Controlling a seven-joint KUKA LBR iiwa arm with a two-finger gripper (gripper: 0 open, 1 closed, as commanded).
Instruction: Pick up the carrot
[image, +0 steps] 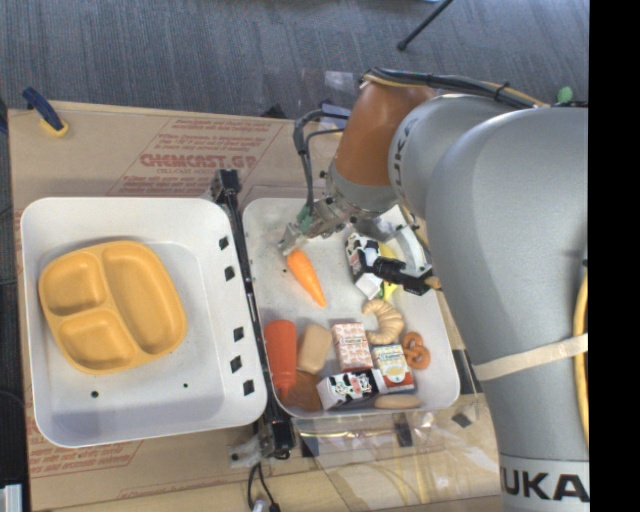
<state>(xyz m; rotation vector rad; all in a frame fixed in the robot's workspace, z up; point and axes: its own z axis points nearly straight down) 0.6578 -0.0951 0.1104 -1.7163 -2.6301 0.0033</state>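
Near edge of right bin (448, 385): small cartons, a red cylinder and a croissant crowded together, likely clutter to pick around. Mid-bin: carrot (306, 277) lying flat on bare floor, tip toward the near side, apart from the rest, so open to a top-down grab. Just beyond its blunt end: gripper (303, 228), low and empty; open or clenched, cannot tell. Left bin (30, 300) holds a yellow divided tray (110, 303).
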